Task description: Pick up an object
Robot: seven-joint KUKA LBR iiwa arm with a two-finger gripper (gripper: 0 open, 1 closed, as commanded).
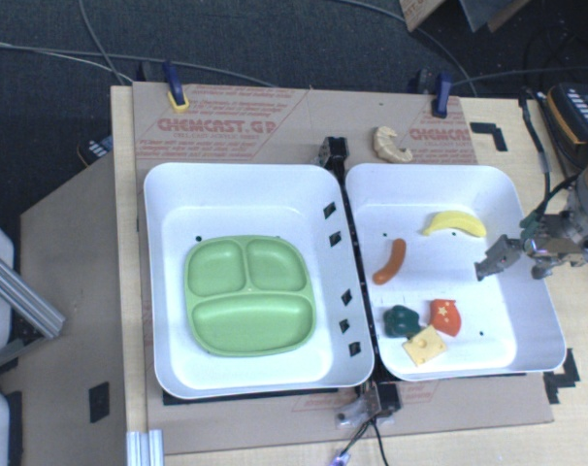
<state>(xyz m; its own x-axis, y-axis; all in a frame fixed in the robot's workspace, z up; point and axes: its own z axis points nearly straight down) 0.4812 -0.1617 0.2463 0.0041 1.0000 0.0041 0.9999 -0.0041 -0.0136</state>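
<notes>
The right bin holds a yellow banana, an orange-red sausage, a dark green piece, a red strawberry and a yellow cheese wedge. My gripper hangs over the bin's right side, to the right of the banana and above the strawberry. Its fingers stand open with nothing between them. One dark fingertip points left toward the bin's middle.
The left bin carries a green divided plate. A beige toy piece lies on the bench behind the bins. Clamps hold the board's far edge. Cables run along the right.
</notes>
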